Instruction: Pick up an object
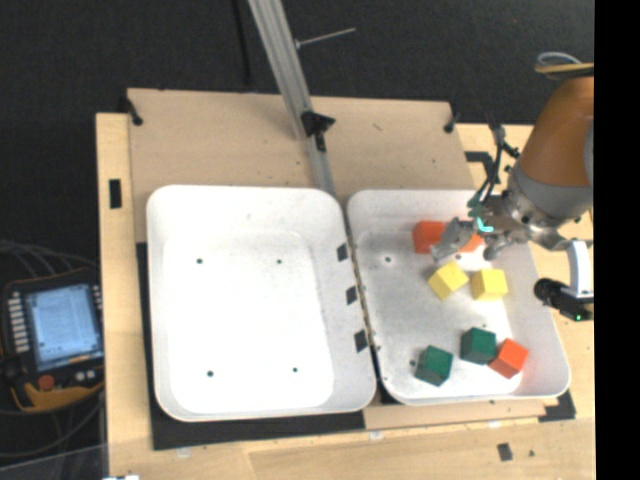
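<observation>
The right bin (400,368) holds several small blocks. An orange block (428,235) lies near its far side, with two yellow blocks (448,280) (488,284) just in front of it. Two green blocks (434,364) (478,345) and a second orange block (510,357) sit near the bin's front right corner. My gripper (468,242) hangs over the far right part of this bin, just right of the far orange block and above the yellow ones. Nothing shows between its fingers.
The left bin (250,298) stands beside the right one. A slanted metal pole (290,78) rises from the gap between the bins at the back. A screen device (60,328) sits off the bench at the left.
</observation>
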Robot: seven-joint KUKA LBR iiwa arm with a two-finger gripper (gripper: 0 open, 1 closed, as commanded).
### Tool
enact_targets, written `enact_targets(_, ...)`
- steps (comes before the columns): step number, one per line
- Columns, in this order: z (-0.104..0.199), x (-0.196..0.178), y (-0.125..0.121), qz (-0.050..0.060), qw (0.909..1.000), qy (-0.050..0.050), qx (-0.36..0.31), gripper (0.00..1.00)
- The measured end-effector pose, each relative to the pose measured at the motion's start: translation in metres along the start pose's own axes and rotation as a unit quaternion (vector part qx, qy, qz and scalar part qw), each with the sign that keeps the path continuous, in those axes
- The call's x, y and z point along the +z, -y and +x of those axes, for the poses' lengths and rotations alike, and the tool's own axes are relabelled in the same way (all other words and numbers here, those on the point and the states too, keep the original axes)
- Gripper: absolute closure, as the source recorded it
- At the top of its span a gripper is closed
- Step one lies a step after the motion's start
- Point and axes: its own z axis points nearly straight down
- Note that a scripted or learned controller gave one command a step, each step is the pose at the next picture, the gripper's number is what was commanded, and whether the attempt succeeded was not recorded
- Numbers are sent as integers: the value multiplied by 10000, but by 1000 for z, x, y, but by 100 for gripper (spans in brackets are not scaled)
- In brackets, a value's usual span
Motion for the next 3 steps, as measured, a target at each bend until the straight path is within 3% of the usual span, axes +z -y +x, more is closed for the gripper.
enact_targets(1, 0, -2, -1, -19, 10000, 2, -1, 0)
enact_targets(3, -6, 90, -1, 6, 10000, 19, 19, 0)
